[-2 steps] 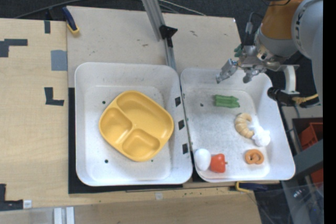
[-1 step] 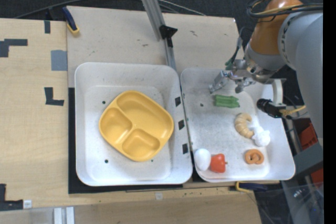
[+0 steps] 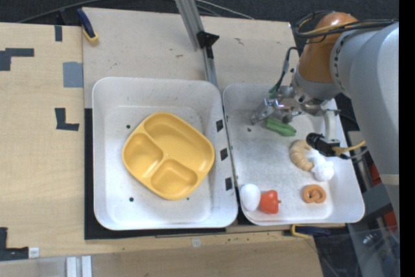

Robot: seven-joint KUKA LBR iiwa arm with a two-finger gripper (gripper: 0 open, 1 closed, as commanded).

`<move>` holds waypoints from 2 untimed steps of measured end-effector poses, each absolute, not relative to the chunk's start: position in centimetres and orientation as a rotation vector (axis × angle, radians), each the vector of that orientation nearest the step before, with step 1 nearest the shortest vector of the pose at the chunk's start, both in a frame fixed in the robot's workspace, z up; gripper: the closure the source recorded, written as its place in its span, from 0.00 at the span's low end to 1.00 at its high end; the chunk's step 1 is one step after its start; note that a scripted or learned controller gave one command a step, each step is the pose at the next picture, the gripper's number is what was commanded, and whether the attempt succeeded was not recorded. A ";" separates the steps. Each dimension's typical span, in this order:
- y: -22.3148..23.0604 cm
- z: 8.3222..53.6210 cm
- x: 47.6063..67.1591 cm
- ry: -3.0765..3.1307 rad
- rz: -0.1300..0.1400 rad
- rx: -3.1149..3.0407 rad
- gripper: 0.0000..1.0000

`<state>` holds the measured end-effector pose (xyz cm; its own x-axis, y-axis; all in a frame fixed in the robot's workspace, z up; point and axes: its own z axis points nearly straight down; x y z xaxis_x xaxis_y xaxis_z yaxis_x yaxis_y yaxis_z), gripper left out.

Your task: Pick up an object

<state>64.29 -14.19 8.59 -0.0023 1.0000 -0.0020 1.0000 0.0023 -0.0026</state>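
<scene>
In the right bin (image 3: 256,139), we see the gripper (image 3: 275,107) low beside a green object (image 3: 281,126).
We cannot tell how its jaws stand or whether it grips the green object; a croissant (image 3: 300,154), pretzel (image 3: 314,194), red pepper (image 3: 269,202) and white egg (image 3: 249,195) lie nearer the front; the left bin (image 3: 107,139) holds a yellow divided plate (image 3: 168,155).

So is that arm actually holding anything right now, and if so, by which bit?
It cannot be told. The gripper is right above the green vegetable in the right bin, but a hold is not visible.

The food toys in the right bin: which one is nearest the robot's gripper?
The green pod, lying right beneath the gripper; the other pieces sit farther toward the bin's near side.
</scene>
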 end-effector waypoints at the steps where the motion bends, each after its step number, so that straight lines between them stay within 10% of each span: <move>1: -14.1 9.8 64.3 -2.225 0.003 -2.216 1.00; 2: -14.9 14.6 64.6 -2.225 -0.003 -2.222 1.00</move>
